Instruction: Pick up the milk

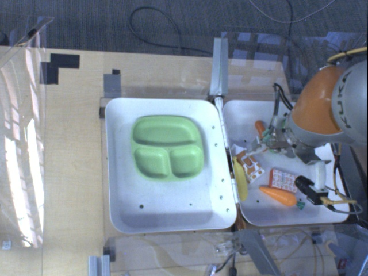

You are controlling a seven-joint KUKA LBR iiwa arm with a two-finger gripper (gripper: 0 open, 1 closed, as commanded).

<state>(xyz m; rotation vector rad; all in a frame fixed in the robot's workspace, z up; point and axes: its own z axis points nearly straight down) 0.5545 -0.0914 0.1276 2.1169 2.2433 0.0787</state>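
While jaws hover, milk lies just below-left.

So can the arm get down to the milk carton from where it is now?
Probably yes. The milk carton lies in the right bin just left of the gripper, its top uncovered; the banana beside it crowds one side.

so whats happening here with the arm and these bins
A grey and orange robot arm reaches in over the right bin, meant to pick up the milk. That bin holds a small brown and white carton, a red and white packet, a carrot and a banana along its left wall. The gripper hangs low just above the carton; nothing visibly lifted yet. The left bin holds a green divided tray.
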